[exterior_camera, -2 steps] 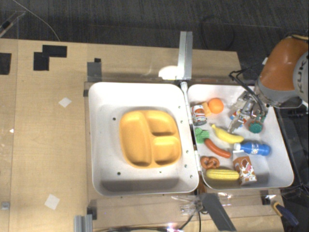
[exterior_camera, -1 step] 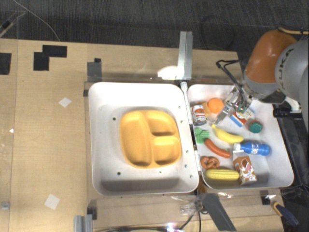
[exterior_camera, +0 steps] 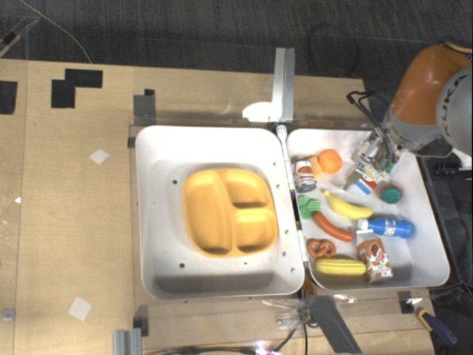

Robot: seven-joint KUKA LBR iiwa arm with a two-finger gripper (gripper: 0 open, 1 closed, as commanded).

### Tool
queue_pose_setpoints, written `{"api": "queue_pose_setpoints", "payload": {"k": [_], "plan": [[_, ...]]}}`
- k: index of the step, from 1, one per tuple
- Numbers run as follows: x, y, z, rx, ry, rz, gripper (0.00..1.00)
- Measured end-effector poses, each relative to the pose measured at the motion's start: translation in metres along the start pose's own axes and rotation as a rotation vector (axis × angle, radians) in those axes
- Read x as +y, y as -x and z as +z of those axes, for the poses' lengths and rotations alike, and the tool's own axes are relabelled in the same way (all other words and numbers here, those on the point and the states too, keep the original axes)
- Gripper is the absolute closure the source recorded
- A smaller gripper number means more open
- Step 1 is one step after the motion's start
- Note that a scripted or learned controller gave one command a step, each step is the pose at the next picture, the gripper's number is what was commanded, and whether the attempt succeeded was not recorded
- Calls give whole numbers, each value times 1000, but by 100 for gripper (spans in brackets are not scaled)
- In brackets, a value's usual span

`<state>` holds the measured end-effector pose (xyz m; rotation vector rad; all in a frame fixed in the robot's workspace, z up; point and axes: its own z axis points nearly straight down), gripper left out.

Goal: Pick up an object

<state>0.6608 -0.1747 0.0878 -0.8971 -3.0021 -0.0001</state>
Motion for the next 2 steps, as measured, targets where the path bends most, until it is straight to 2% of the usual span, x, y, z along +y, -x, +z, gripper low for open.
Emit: {"api": "queue_pose_setpoints", "payload": {"k": [1, 2], "plan": [[24, -17, 0, -14, -4, 242, 0], [18, -20, -1, -20, 4, -326, 0]]}}
